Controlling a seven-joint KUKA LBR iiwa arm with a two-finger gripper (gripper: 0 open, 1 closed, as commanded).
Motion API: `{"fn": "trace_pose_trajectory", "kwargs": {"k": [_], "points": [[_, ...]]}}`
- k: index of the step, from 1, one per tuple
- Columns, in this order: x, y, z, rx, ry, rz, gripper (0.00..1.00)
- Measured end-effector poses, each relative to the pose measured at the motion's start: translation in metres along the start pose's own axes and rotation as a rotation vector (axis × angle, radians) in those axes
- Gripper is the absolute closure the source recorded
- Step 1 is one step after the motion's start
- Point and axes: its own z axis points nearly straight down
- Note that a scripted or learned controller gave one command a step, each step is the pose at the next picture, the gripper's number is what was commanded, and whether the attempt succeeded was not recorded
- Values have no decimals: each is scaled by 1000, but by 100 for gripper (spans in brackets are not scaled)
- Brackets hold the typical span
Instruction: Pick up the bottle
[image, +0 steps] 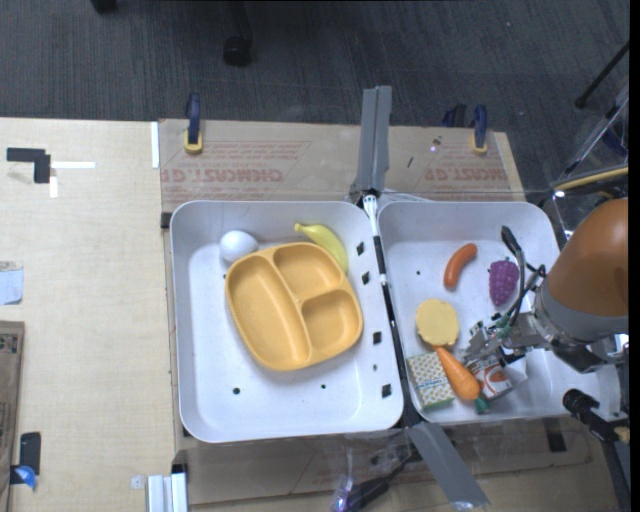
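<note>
White and red, the small bottle (497, 381) lies in the near part of the right bin (470, 206), just beside the toy carrot (457, 374), which slants with its green tip toward the bin's near wall. A pale checked box (428, 380) touches the carrot on its other side. The gripper (488, 346) hangs directly over the bottle and the carrot's thick end, at the end of the grey arm (600, 262) with its orange band. Its metal parts blur into the objects below, so I cannot tell whether it is open or closed, nor whether it touches the bottle.

Farther back in the same bin sit a round yellow disc (437, 322), a purple bunch of grapes (503, 281) and an orange-red sausage (459, 265), each apart from the others.

In the left bin (290, 402) a yellow divided plate (293, 306) fills the middle. A banana (325, 241) touches its far edge and a white egg (238, 244) sits near its far left corner.

Beyond both bins, two blue clamps (192, 125) pin brown cardboard (260, 160) to the bench.
</note>
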Motion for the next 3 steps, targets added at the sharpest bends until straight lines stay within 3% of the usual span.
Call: {"fn": "trace_pose_trajectory", "kwargs": {"k": [1,2,3], "points": [[46,6,1,-13,-15,-260,0],[72,80,-144,1,0,-357,0],[30,8,-213,2,0,-232,0]]}}
